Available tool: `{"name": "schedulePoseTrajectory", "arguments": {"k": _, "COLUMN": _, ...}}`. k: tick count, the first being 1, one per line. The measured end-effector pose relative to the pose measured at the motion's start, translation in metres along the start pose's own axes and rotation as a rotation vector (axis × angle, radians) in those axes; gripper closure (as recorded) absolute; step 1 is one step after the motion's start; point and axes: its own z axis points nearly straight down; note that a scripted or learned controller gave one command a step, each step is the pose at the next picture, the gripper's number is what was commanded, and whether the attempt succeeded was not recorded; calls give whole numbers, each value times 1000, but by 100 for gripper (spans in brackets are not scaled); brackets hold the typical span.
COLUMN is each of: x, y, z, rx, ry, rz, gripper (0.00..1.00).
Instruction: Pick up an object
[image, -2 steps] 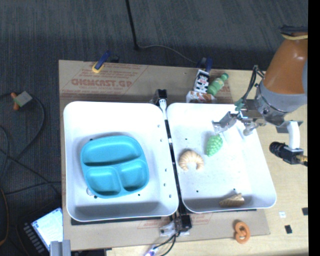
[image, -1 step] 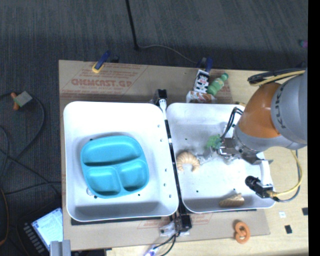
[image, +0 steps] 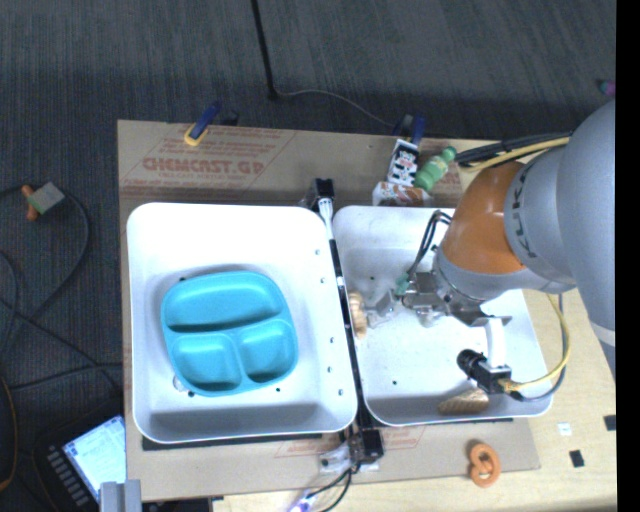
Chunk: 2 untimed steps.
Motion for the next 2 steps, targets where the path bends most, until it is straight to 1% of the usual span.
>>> {"name": "schedulePoseTrajectory", "arguments": {"k": 1, "x": -2, "y": 0, "z": -10, "rx": 0, "ry": -2, "rz": 2, "gripper": 100}}
{"name": "schedulePoseTrajectory", "arguments": {"k": 2, "x": 16, "y": 78, "z": -93, "rx": -4, "ry": -3, "rz": 1, "gripper": 100}}
